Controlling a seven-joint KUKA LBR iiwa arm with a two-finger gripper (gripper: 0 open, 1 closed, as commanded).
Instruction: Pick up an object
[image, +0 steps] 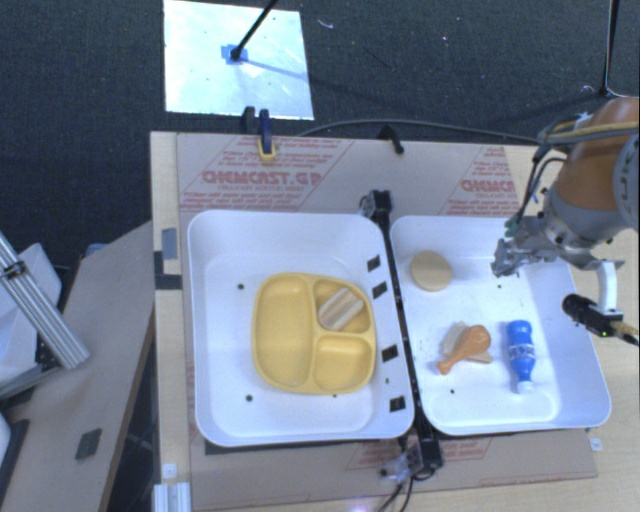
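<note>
Down at the near edge, the bench (120, 330) carried two white bins. Inside the left bin (215, 300) sat a yellow divided plate (290, 340) with a slice of bread (341, 308) in its upper right compartment. Over in the right bin (575, 400), a toy chicken drumstick (465, 347) lay just beside a blue bottle (520, 352), a round tan cookie (432, 270) farther up. The end effector (506, 262) hovered at the bin's upper right, near the cookie, above the bottle; whether it was spread or pressed together, I couldn't tell.
</note>
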